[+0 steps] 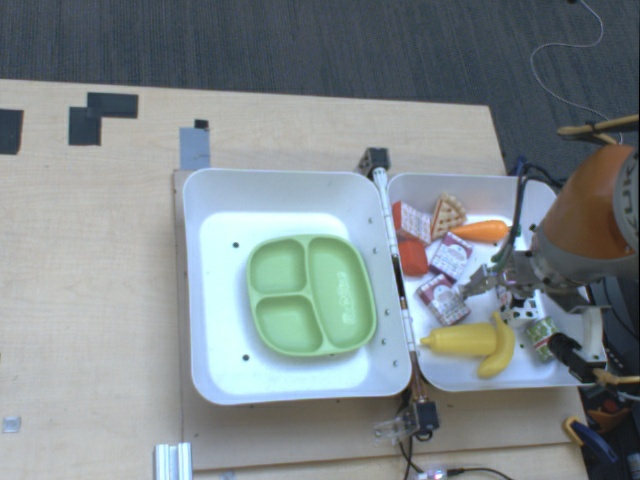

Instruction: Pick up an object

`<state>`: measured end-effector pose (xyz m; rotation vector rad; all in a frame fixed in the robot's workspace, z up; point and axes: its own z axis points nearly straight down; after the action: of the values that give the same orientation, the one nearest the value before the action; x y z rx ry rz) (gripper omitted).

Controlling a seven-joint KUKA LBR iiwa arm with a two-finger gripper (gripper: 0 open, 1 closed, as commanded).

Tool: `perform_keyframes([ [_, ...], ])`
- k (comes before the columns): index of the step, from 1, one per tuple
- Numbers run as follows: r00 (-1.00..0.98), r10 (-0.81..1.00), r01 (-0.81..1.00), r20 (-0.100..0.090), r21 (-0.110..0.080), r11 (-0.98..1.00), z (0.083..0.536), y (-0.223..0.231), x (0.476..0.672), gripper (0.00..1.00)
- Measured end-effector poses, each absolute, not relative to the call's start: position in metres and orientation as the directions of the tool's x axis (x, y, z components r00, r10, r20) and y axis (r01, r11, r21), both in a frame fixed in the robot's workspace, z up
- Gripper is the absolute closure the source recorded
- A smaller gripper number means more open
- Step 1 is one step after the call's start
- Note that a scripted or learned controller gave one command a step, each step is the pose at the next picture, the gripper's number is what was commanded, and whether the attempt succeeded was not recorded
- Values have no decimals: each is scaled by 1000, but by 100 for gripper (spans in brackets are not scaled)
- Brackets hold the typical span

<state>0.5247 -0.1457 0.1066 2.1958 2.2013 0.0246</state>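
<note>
Two white bins on the surface (90, 298), claw (497, 276) in the right one.

Near to far we count: one banana (468, 343), one small green-labelled item (541, 336), two red-and-white packets (442, 299), one carrot (482, 231), one waffle-patterned piece (447, 214). Left bin (215, 268) holds one green three-section plate (310, 296). We cannot tell the claw's opening; it hangs just above the banana, beside the packets. Packet lettering is unreadable.

Grey-bodied arm (585, 253) with a broad, rounded orange band (600, 208) above the wrist. Below the band, a paler grey collar, then darker metal hardware narrowing toward a slim two-finger gripper (478, 280) in silvery grey. Thin dark cable (518, 203) running alongside the wrist. Finer detail, including screws or markings, too small to make out.
</note>
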Motion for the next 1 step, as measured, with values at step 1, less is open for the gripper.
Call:
perform_keyframes([
  [1, -1, 1000, 999, -15, 40, 2, 106, -139, 519, 0],
])
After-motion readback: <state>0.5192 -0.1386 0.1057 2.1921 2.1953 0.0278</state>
